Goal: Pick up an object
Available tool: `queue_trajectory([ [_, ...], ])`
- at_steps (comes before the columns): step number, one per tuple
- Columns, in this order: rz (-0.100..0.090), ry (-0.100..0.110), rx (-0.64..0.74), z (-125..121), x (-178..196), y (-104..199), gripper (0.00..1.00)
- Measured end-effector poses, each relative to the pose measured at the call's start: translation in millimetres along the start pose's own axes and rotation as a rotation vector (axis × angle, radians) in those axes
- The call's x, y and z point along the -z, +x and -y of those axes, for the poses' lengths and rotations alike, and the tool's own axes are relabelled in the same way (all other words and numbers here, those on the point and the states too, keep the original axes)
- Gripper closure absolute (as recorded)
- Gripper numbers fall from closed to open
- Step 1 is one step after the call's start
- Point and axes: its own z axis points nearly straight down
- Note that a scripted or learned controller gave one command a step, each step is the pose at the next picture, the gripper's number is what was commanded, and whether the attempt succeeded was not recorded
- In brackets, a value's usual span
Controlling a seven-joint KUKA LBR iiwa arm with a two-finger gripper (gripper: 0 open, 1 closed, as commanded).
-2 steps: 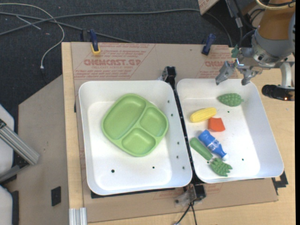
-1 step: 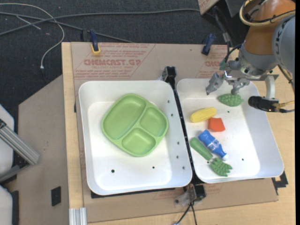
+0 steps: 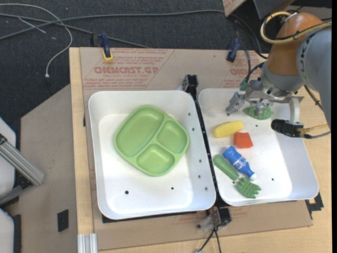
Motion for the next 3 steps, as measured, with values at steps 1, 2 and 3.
queue_trajectory([
  [1, -0.001, 0.004, 0.001, 1, -50, 1, 0.0],
  [2, 0.0, -0.003, 0.0, -1, -35, 1, 1.0],
  [3, 0.003, -0.01, 0.001, -3, 30, 1, 1.0],
])
